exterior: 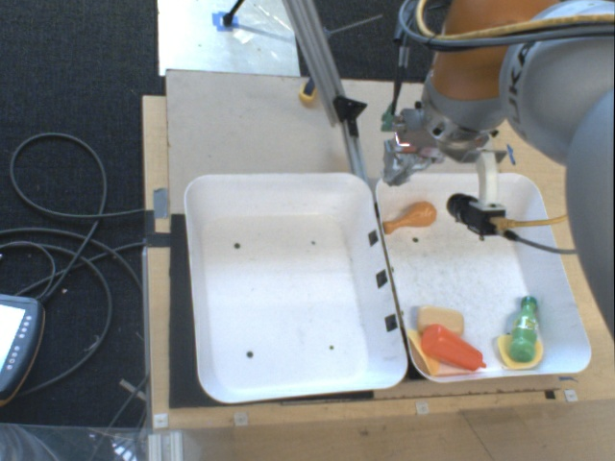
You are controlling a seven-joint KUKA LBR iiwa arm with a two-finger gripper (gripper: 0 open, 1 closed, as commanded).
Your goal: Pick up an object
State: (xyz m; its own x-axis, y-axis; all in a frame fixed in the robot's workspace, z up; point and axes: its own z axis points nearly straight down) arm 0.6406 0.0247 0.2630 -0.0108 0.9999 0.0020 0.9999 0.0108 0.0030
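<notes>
Front of right bin (562, 339): red-orange piece (452, 348) on tan block (442, 319), green bottle (524, 327) beside. Drumstick-shaped orange piece (411, 217) at back left, gripper (399, 168) just above it, gripping nothing visible; finger gap unclear. Left bin (207, 286) alongside.

Right bin's got a tan drumstick-shaped toy (411, 217) lying flat at the far left, a red pepper-looking piece (452, 348) on a tan slice (441, 319) near front, and a green bottle (524, 327) on a yellow piece (520, 356) at near right.
</notes>
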